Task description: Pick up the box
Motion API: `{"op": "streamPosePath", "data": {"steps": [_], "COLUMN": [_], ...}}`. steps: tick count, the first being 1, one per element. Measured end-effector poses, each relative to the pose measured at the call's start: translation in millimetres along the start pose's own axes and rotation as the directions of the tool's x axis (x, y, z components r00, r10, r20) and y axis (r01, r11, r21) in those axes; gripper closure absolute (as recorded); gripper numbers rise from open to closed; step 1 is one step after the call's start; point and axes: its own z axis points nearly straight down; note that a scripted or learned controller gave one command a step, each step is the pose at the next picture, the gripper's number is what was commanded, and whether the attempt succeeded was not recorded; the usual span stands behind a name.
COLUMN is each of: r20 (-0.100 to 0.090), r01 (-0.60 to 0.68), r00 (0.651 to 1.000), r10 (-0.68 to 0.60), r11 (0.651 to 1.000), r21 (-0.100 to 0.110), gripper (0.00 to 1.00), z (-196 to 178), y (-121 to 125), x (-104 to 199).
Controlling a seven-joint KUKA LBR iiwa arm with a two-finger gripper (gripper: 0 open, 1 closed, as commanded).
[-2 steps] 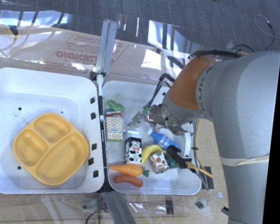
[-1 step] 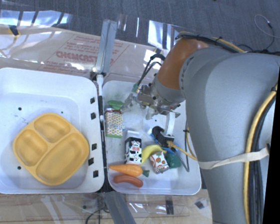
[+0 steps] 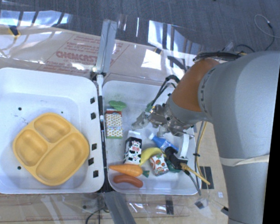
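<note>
The camera view looks down on two white bins set side by side on the bench. The left bin (image 3: pixel 6 94) holds a yellow divided tray (image 3: pixel 50 148) with three compartments, lying flat toward the bin's near side.

The right bin (image 3: pixel 127 90) holds the toy food. The box (image 3: pixel 114 123), a small upright-printed carton with a red and white checked face, lies against the bin's left wall, close to the divider between the bins. Just behind it sits a green item (image 3: pixel 116 104), too blurred to name. Toward the near side stands a small black and white milk carton (image 3: pixel 133 150), and beside it lies a yellow banana (image 3: pixel 149 154). In front of those rest an orange carrot (image 3: pixel 127 170) and a reddish sausage (image 3: pixel 128 181), the sausage nearest the bin's front rim. A small can with a strawberry label (image 3: pixel 158 164) lies tilted to the right of the banana, and a blue bottle-like item (image 3: pixel 164 144) lies just behind it.

The grey arm (image 3: pixel 239 120) reaches in from the right, its orange band (image 3: pixel 190 89) above the wrist. The gripper (image 3: pixel 152 116) hangs over the middle of the right bin, to the right of the box and apart from it. Whether it is released or clenched cannot be told; nothing is seen grasped in it.
</note>
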Motion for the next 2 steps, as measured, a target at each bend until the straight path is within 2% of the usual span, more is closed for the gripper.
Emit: {"op": "streamPosePath", "data": {"steps": [1, 2], "r20": [-0.001, -0.002], "r01": [-0.126, -0.332], "r00": [0.992, 0.943], "r10": [0.126, 0.332], "r11": [0.992, 0.943], "r21": [0.004, 0.0], "gripper": [0.0, 0.0], "z": [1.0, -0.3], "y": [-13.1, 64.1], "x": [28.9, 49.0]}}
